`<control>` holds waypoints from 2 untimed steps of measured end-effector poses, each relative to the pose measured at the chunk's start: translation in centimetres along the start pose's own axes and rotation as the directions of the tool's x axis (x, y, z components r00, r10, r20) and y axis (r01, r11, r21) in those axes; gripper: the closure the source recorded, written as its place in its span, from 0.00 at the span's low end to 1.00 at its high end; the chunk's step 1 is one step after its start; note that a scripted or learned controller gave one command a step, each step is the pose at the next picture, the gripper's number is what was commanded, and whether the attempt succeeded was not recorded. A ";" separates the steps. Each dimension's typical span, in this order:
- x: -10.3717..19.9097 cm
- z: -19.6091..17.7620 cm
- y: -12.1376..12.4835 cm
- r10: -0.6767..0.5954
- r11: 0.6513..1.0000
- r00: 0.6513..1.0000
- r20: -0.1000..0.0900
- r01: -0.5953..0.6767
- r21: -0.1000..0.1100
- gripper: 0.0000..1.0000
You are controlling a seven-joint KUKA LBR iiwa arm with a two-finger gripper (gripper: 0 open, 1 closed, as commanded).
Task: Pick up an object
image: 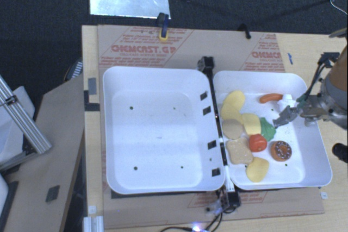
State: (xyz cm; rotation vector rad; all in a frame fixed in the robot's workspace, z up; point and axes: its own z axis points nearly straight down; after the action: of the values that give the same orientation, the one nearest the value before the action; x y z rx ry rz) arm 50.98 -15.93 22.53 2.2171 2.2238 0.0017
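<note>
Gripper (283, 117) hangs inside the right bin (315, 171), just beside the green piece (267, 129); grip state I cannot tell. I would centre over that piece, clear of the red tomato (258, 143), before descending.

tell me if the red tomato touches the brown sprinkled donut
Apart: the camera view shows white bin floor between the round red tomato and the brown sprinkled donut.

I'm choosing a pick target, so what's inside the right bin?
Right bin holds yellow, beige, red tomato, green, donut and orange sausage pieces; the gripper covers part of the green one.
</note>
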 end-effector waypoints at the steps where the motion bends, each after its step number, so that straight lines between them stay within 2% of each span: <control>1: 4.4 10.4 5.9 -0.006 1.000 1.000 -0.001 0.006 -0.001 0.00; 2: 7.4 13.9 7.2 -0.001 1.000 1.000 0.001 0.001 -0.005 0.00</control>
State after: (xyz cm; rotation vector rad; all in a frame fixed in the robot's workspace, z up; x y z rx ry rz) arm 58.20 -8.47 8.66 2.2128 2.2226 0.0067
